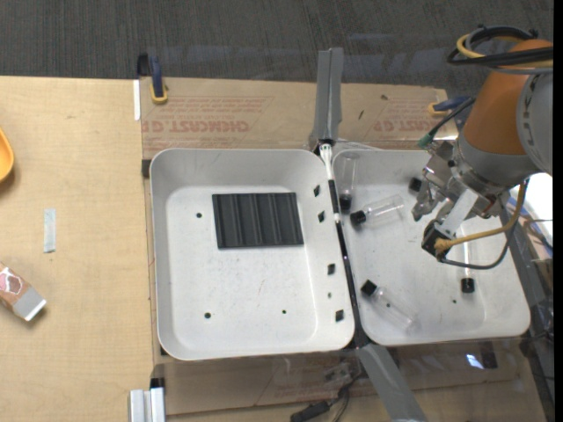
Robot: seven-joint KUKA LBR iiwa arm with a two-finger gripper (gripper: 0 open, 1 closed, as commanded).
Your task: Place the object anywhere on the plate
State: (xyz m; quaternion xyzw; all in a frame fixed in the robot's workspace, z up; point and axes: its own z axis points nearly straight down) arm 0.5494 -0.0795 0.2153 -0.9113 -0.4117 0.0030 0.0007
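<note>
Pincer (424, 202) sits over the upper right of the right bin (493, 323); can't tell if wide or narrow. Clear vial (376, 211) lies just left of it, not touching; second vial (388, 307) lies lower down. Dark ribbed plate (257, 220) is in the left bin (176, 323).

Lab bench (79, 148); twin white bins (246, 306)

Pale wooden bench (79, 148).
Two shallow white bins side by side: left bin (163, 253), right bin (493, 323).
Cardboard sheet (220, 117) with red lettering, behind the bins.
Clamp (155, 82) at the cardboard's left corner.
Grey upright bar (329, 95) behind the bins' junction.
Orange item (4, 161), cut off at the left edge.
Small grey strip (49, 231) on the bench.
Brown-and-white packet (19, 293), below the strip.
</note>
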